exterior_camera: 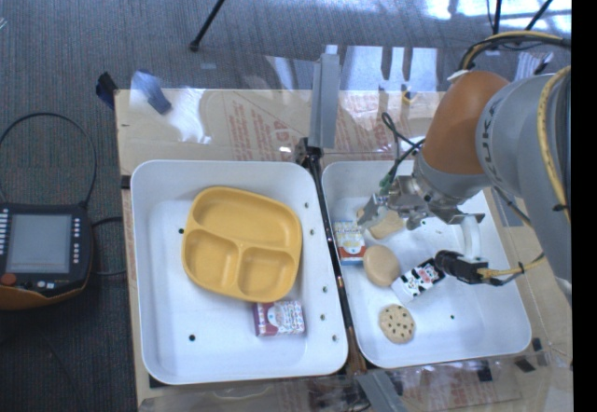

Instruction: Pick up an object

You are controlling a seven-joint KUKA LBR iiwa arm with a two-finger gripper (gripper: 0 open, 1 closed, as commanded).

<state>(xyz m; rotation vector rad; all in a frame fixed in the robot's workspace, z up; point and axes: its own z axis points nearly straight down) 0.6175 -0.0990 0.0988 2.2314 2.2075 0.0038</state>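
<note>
My gripper [387, 212] hangs low over the back left part of the right bin [485, 326]. A pale tan piece [386, 226] lies right at its tip; contact between them is unclear. Just in front of it sit a round tan bun [381, 265], a small red and white carton [350, 243] and a black and white cow-patterned carton [417, 280]. A chocolate-chip cookie [398, 323] lies nearer the front wall.
The left bin [159, 326] holds a yellow divided plate [242, 243] and a small red and white packet [280, 318] at the plate's front edge. A grey upright post [326, 103] stands behind the two bins. A teach pendant [42, 252] lies on the floor at far left.
</note>
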